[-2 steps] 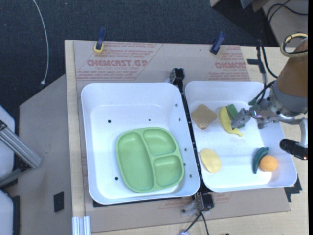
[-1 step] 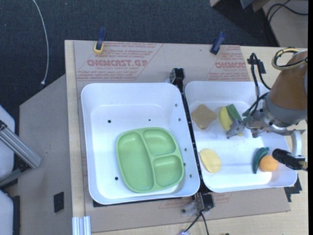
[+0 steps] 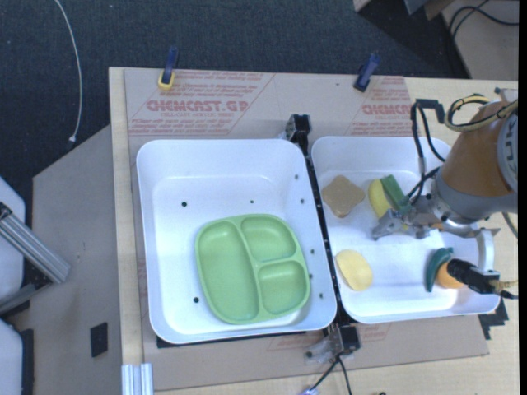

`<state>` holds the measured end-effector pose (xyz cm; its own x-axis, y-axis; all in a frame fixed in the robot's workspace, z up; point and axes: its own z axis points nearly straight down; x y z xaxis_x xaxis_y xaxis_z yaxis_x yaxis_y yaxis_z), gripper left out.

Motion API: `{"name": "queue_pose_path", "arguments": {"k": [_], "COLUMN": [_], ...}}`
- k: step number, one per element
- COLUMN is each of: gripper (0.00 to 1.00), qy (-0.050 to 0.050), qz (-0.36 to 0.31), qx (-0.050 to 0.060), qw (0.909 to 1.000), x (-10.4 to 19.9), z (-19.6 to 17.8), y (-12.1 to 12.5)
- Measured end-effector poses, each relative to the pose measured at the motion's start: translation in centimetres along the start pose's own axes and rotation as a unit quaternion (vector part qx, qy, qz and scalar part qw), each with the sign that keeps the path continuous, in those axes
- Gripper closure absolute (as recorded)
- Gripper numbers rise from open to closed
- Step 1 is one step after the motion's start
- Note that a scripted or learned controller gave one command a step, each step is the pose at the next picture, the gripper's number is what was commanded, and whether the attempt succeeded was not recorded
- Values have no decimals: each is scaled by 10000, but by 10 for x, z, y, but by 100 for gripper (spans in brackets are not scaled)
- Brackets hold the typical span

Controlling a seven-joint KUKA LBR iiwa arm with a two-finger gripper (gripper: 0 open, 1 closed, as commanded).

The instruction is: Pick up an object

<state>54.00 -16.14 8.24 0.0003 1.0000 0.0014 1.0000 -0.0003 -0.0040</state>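
Gripper (image 3: 380, 229) fingers slightly apart, nothing between; flat pale-yellow oval piece (image 3: 354, 269) lies just below-left of fingertips, separate.

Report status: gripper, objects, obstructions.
Gripper low in right bin, fingers unclear. Yellow-green sponge just beside it, not held. Tan piece, yellow piece lie close by.

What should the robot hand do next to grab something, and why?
Probably lower a little onto the yellow-and-green object. The gripper sits in the right bin just beside it, nearer than the tan piece or the pale yellow piece, and nothing shows between its fingers yet.
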Motion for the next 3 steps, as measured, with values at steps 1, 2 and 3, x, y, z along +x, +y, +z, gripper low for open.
{"name": "queue_pose_path", "arguments": {"k": [1, 2, 3], "gripper": [100, 100, 100], "qy": [-7, -20, -20], "qz": [0, 3, -1], "qx": [-23, -46, -48], "qw": [10000, 10000, 10000], "x": [0, -9, -14], "z": [-12, -58, -103], "y": [1, 3, 1]}}
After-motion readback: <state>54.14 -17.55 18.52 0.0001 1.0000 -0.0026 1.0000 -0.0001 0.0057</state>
